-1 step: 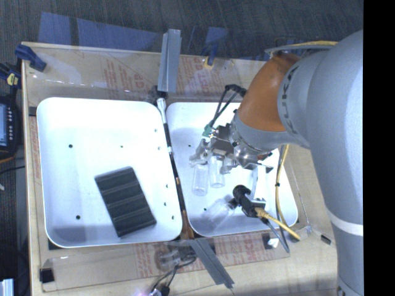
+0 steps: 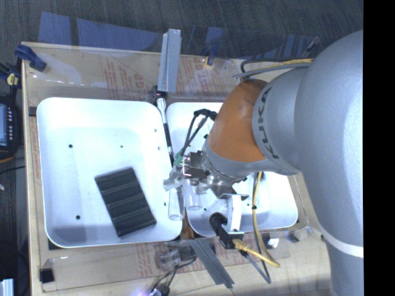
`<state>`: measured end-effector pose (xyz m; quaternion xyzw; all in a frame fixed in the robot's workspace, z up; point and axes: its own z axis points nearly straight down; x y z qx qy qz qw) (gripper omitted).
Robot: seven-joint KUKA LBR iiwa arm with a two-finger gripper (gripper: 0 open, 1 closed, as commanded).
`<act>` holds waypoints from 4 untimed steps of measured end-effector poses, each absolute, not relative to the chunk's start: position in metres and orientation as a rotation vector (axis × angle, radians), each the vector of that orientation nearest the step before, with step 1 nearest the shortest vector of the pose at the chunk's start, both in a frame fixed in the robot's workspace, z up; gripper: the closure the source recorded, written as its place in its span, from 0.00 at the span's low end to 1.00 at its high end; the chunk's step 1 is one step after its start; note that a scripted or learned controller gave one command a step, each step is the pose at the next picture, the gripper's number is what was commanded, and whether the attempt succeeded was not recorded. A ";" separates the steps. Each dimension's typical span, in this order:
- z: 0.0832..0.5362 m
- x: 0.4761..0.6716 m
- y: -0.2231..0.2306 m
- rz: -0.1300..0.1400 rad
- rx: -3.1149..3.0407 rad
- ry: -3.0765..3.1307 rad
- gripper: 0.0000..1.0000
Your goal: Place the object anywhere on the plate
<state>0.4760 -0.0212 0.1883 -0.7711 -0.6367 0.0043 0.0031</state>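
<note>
The worktop is the largest thing, a brown board with printed tape along its borders, and it carries two shallow white bins side by side. The grey arm with its orange band comes in from the right and covers most of the right bin, so little free room shows there. The left bin has much open floor; its upper half and its left side are bare. In its lower middle lies a dark ribbed plate, flat and turned at an angle, with its lower corner close to the near wall.

The end effector hangs over the ridge where the two bins meet, just right of the plate and apart from it. Its clear fingers point down. I cannot tell if they are spread or closed, or if they grip something. The object to place I cannot make out.
</note>
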 end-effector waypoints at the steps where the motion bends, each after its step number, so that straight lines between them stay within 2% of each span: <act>1: 0.189 0.519 0.067 0.007 -2.205 -2.233 1.00; 2: 0.271 0.611 0.093 0.007 -2.324 -2.109 1.00; 3: 0.188 0.491 0.064 0.015 -2.328 -2.100 1.00; 4: 0.148 0.475 0.100 0.014 -2.388 -2.034 1.00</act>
